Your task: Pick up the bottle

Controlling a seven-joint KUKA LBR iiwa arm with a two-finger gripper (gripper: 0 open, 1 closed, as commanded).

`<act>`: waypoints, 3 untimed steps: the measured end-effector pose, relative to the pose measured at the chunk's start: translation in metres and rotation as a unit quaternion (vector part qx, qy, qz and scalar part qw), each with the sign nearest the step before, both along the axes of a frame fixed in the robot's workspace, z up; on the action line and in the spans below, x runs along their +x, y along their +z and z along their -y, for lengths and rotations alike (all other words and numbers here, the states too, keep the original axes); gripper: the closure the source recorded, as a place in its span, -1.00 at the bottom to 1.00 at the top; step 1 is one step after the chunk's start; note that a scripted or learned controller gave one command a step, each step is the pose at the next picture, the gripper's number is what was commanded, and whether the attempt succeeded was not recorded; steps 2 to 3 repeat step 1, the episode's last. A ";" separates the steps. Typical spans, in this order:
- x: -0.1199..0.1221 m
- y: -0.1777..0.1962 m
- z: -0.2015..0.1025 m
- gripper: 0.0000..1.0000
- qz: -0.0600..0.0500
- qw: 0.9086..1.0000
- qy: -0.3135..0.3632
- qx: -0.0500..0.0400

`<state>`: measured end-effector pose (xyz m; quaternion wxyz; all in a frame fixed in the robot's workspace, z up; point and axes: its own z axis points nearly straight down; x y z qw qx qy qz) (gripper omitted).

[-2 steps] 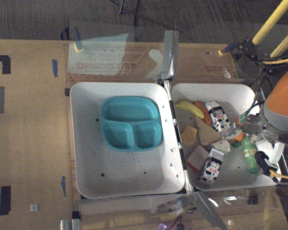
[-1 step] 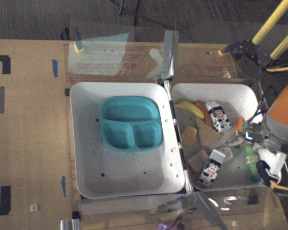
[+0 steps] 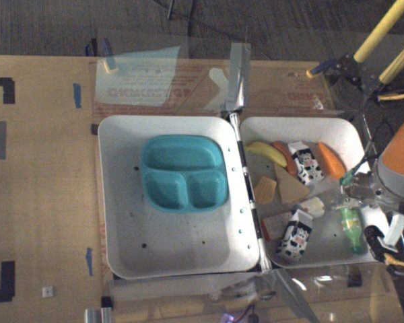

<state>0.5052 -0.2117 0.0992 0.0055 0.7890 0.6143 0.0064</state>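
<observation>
Green and translucent, the bottle (image 3: 351, 229) lying flat at about 4 o'clock in the right bin (image 3: 337, 128), near the lower milk carton (image 3: 294, 233) and not yet lifted. Judged barely begun: approach made, grasp and lift both left to do. Hovering just above and at 3 o'clock of it, the gripper (image 3: 363, 195); state impossible to tell. Hard to make out where metal ends and bottle begins; arm cut off at frame edge.
</observation>
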 end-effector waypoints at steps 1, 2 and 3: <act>-0.011 0.101 -0.039 1.00 -0.011 1.000 -0.024 0.001; -0.011 0.101 -0.039 1.00 -0.011 1.000 -0.024 0.001; -0.011 0.101 -0.039 1.00 -0.011 1.000 -0.024 0.001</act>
